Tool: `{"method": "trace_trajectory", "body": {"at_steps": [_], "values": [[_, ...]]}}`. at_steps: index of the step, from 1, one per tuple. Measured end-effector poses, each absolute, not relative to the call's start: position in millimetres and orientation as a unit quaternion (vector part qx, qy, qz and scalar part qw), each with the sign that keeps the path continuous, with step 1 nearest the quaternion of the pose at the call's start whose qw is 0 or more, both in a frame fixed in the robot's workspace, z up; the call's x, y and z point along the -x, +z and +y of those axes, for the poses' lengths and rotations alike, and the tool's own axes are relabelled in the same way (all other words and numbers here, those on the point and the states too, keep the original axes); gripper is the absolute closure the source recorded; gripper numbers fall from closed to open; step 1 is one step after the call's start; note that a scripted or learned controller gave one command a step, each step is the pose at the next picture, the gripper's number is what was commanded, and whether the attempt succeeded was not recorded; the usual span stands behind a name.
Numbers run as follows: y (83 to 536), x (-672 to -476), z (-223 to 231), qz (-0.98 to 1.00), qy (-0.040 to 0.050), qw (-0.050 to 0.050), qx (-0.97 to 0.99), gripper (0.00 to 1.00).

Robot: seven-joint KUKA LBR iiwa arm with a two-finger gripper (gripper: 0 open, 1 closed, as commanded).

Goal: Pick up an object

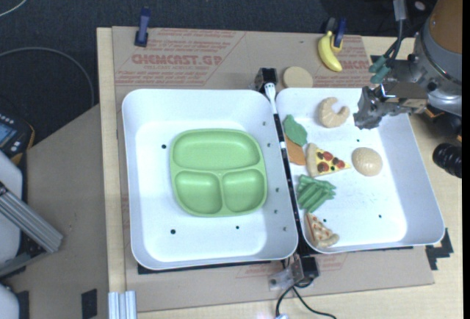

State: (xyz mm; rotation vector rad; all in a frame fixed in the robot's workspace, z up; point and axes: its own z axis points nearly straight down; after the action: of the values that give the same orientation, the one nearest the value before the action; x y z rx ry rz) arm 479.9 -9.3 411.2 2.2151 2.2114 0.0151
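White right bin (411,192) holds a croissant (333,112) and bun (366,162) near the pincer (366,119), grip state unclear.

The arm (440,53) is reaching in from three o'clock, its grey wrist angling down toward nine o'clock. The gripper (367,117) is hanging low at the end of it, dark and pointing downward, sitting at about two o'clock in the view.

The arm (440,53) was grey metal with an orange band near the wrist. A black cable ran along it. Its gripper (366,117) was dark, with teal fittings.
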Motion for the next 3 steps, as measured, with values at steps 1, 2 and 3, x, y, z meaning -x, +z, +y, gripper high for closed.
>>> {"method": "trace_trajectory", "body": {"at_steps": [1, 2, 3], "values": [[373.7, -479.3, -30.3, 0.706, -0.0009, -0.001, -0.708, 1.00], [324.1, -478.9, -46.2, 0.706, -0.0018, -0.002, -0.708, 1.00], [199.8, -478.6, -82.2, 0.706, -0.0014, -0.003, -0.708, 1.00]]}}
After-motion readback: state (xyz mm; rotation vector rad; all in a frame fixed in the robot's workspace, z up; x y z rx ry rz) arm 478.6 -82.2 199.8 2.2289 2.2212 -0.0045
